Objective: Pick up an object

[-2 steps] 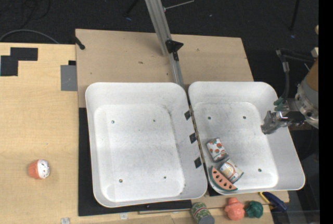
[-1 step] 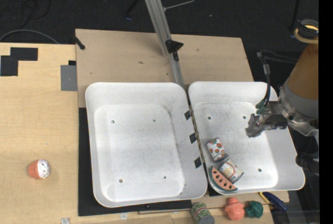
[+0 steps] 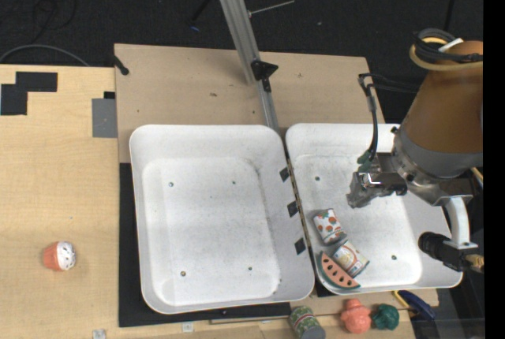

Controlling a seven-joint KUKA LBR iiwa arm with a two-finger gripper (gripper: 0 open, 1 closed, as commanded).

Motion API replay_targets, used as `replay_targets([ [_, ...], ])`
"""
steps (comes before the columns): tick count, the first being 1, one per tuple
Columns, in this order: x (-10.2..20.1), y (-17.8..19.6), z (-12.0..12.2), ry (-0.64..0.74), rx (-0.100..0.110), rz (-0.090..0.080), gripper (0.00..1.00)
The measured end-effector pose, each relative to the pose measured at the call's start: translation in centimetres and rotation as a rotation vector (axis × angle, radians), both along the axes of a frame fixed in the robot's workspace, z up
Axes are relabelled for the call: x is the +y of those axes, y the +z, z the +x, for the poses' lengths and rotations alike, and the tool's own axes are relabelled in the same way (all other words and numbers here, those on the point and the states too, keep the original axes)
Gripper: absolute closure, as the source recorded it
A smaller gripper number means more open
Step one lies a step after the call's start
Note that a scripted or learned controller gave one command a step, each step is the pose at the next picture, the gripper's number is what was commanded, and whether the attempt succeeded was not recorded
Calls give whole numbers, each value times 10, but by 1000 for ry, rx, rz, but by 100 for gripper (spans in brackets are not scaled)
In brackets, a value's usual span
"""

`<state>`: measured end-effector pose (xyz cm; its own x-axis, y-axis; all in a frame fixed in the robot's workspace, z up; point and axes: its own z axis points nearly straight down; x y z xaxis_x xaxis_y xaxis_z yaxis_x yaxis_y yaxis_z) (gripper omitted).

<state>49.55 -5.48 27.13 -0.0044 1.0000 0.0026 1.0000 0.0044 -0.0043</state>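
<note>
Orange-white ball (image 3: pixel 59 256) is sitting out on the table (image 3: pixel 47 172), left. Left bin (image 3: pixel 150 148) is lying beside right bin (image 3: pixel 316 142), where two small cans (image 3: pixel 337 242) and a watermelon slice (image 3: pixel 337 274) are crowding the near-left corner. Claw (image 3: pixel 364 189) is hovering above them, nothing between it; width: cannot tell.

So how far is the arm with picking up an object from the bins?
Nothing looks picked yet. The metal gripper hangs over the right white bin, above and to the right of two small printed cans and a watermelon-slice toy lying on the bin floor. Descending, grasping and lifting remain.
</note>
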Motion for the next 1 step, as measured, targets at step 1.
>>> replay_targets([
  [1, 58, -5, 1, 1, 1, 0, 100],
])
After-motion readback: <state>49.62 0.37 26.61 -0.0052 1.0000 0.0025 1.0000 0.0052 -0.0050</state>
